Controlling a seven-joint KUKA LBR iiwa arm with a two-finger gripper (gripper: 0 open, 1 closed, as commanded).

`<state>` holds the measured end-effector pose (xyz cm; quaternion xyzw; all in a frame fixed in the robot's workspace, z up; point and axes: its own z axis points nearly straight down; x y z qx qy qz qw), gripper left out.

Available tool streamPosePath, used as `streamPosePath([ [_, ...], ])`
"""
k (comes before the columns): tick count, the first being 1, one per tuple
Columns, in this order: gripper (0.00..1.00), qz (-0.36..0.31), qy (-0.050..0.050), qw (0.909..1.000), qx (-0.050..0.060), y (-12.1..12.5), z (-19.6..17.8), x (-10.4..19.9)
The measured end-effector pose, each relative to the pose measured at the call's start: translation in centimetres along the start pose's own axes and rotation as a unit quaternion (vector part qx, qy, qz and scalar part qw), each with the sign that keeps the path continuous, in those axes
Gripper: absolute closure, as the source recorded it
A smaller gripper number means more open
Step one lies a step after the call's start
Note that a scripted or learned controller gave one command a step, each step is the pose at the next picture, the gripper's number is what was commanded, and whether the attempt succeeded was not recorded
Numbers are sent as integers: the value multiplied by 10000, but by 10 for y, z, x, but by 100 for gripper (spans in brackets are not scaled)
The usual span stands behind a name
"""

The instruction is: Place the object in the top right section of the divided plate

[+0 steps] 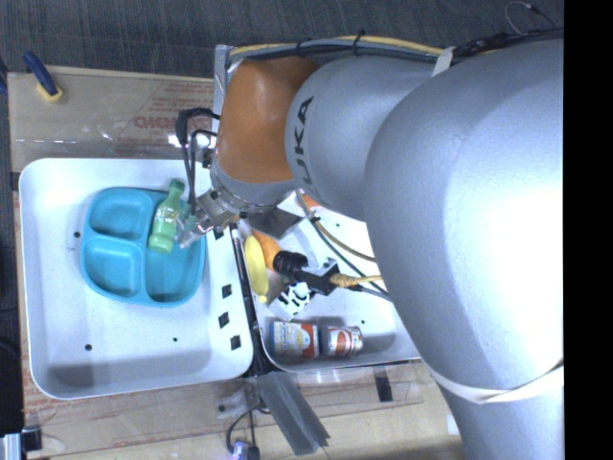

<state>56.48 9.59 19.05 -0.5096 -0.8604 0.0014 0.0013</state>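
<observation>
The grey arm (450, 161) reaches in from the right, its orange band (259, 123) above the wrist, and covers much of the right bin (383, 338); the claw (196, 220) sits at the right edge of the blue plate (115, 257), which lies in the left bin (57, 353) towards its upper half. A green bottle (167, 217) stands tilted on the plate's right side, over the divider between the top right section and the lower one — its cap points up toward the far rim; the claw touches or is just beside the bottle's lower end, but whether the claw is spread or pressed together cannot be told from here. In the right bin, a yellow banana (257, 262) lies just beside the bin's left wall, with an orange piece (269, 244) next to it; a can (316, 339) lies on its side near the front wall. Both bins rest on the desk (105, 103); a blue-and-yellow thing (42, 77) lies at the desk's far left corner.
</observation>
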Motion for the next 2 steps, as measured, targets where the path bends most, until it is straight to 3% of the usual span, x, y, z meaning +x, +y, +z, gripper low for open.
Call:
streamPosePath([
  [1,0,2,0,10000,-2,0,0,0],
  [2,0,-402,1,9992,14,18,65,116],
])
